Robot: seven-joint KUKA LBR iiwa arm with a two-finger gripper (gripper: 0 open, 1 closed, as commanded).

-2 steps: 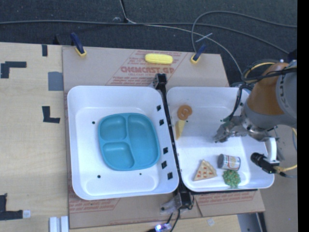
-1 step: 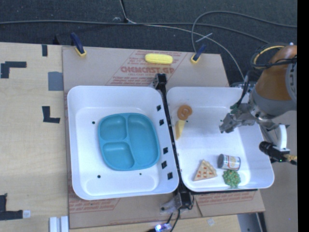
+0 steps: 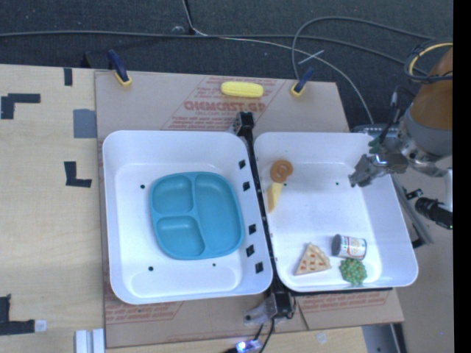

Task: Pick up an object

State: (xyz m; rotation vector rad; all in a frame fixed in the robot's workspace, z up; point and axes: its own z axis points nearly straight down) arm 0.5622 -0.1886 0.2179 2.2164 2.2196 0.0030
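The right bin [image 3: 383, 219] holds a brown round piece [image 3: 280, 170] and a pale yellow wedge [image 3: 274, 195] near its left wall. Near its front lie a pizza-slice toy [image 3: 313, 259], a small tin can [image 3: 349, 247] on its side and a green bunch [image 3: 354, 271]. My gripper [image 3: 363, 172] hangs over the right bin's far right part, dark fingers pointing down-left, apart from every object. Nothing shows between the fingers. The left bin [image 3: 125, 197] holds a blue divided plate [image 3: 196, 214].
A yellow banana-shaped toy [image 3: 241, 89] lies on the cardboard behind the bins. Blue-and-yellow clamps [image 3: 118, 68] [image 3: 301, 83] hold the cardboard's back edge. Cables run across the dark floor behind. Black clips [image 3: 252, 219] join the bins along the middle wall.
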